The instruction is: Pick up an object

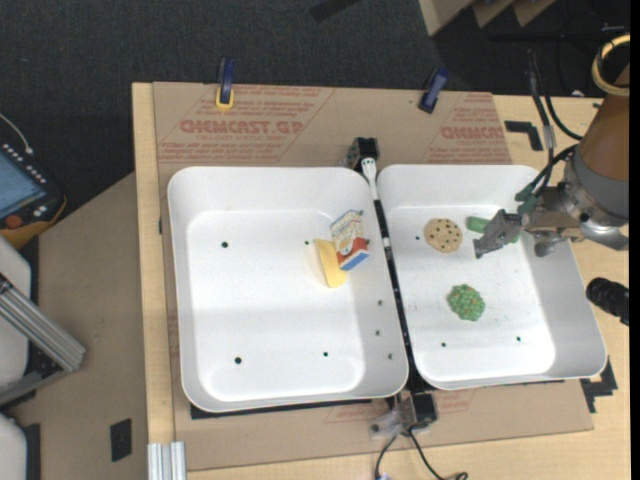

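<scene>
The grey two-finger gripper point(492, 234) is hanging over the upper part of the right shallow white plastic bin point(560, 353), reaching in from the right side of the view. Its dark fingers point(497, 238) are pointing leftward, and a small green piece point(479, 223) is sitting at their upper tip. Whether that piece is pinched between the fingers or merely lying just beside them cannot be told from this angle, and how far apart the fingers are standing cannot be told either.

Just to the left of the fingertips, a round tan cookie with dark specks point(442, 234) is lying flat on the bin floor, close to the gripper but apart from it. Below the gripper and slightly to its left, a knobbly green broccoli-like clump point(466, 302) is resting on the same bin floor, near but clearly apart from the fingers.

Well to the left of the gripper, across the dividing rims, the left shallow white plastic bin point(200, 268) is holding a yellow wedge-shaped block point(330, 265) touching a small white carton with red and blue markings point(350, 239). Both bins are sitting on a brown cardboard sheet point(300, 118).
</scene>
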Tool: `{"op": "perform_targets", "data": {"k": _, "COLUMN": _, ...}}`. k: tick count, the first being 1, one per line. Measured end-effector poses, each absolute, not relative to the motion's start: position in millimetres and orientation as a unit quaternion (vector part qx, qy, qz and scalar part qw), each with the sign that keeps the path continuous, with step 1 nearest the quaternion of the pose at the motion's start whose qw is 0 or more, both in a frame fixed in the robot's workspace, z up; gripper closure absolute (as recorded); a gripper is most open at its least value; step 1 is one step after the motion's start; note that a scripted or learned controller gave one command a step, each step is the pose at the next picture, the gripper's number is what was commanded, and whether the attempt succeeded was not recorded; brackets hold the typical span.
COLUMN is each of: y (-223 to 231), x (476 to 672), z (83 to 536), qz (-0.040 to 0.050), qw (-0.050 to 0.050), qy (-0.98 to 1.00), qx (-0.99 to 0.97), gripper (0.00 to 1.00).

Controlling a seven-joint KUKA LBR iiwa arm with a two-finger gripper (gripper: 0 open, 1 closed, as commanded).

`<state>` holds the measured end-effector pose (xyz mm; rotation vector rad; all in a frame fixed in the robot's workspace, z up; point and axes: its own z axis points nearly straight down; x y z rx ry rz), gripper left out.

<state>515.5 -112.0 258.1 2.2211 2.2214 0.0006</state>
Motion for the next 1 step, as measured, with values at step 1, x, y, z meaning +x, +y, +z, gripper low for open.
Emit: {"op": "perform_targets", "data": {"k": 1, "y": -143.9, "x": 501.4, "z": 177.8, "qz": -0.0031, "qw": -0.004, "qy": 0.705, "qx": 0.709, "gripper": 0.0}}
